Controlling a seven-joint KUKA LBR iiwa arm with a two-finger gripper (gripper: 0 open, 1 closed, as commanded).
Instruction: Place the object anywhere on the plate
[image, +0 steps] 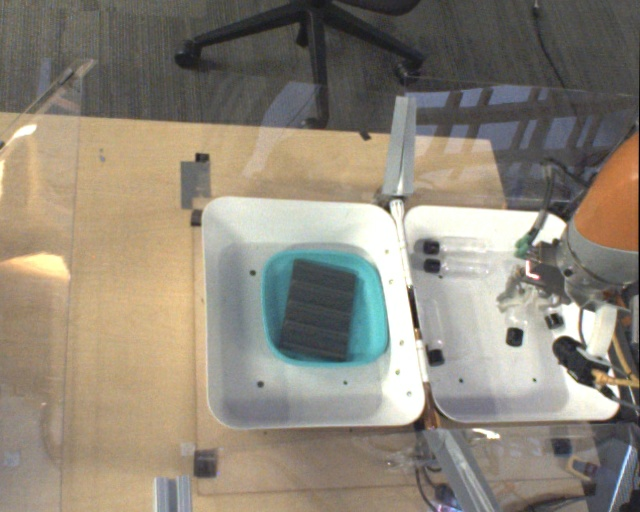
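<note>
A dark grey ridged block (318, 309) lies flat on the teal plate (374, 318) in the left bin (228, 330). It sits well inside the plate's rim, slightly turned. My gripper (533, 328) hangs over the right bin (470, 380), near its right side and far from the block. Its two dark fingertips (514, 337) stand apart with only the white bin floor between them. The gripper is open and holds nothing.
Small dark pieces (430, 246) and a clear, glassy shape (465, 255) lie along the right bin's left and upper part. Another dark piece (435, 355) lies lower left. A metal post (400, 150) rises behind the seam between the bins. Cables (585, 370) trail below the wrist.
</note>
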